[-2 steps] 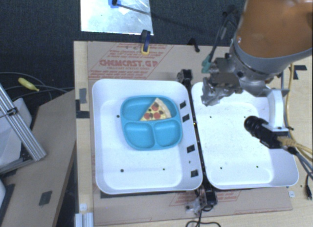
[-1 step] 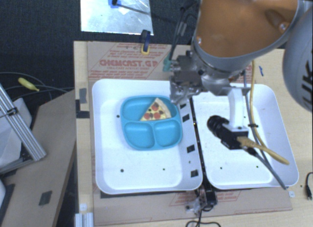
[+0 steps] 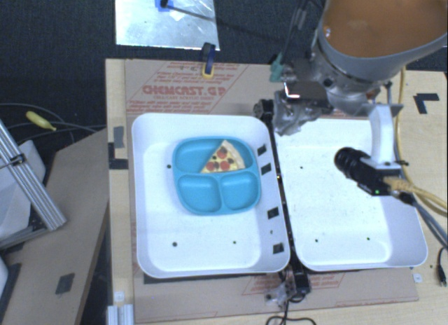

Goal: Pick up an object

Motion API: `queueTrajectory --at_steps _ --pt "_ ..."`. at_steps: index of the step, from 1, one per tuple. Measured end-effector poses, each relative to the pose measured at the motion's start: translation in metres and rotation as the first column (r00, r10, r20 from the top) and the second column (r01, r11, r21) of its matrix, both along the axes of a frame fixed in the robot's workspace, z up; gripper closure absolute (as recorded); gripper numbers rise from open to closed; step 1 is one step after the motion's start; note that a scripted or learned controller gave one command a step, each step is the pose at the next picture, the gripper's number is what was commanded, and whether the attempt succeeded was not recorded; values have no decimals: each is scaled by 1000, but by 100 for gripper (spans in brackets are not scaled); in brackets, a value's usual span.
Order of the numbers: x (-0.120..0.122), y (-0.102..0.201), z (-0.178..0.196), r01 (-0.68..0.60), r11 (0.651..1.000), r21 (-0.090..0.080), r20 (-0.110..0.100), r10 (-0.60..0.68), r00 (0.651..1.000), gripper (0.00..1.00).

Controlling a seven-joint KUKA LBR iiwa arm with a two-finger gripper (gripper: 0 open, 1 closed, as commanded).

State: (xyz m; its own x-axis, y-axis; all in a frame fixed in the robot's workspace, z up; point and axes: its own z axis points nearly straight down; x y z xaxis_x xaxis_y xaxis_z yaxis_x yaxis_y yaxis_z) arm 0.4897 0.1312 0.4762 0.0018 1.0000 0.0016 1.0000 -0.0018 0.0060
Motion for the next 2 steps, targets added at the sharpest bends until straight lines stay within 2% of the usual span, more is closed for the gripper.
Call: queueTrajectory --at_steps 1,2 --pt "-4 22 -50 -6 1000 -2 -8 6 1000 100" --pt "-3 -25 43 1 1000 1 6 -1 1000 100"
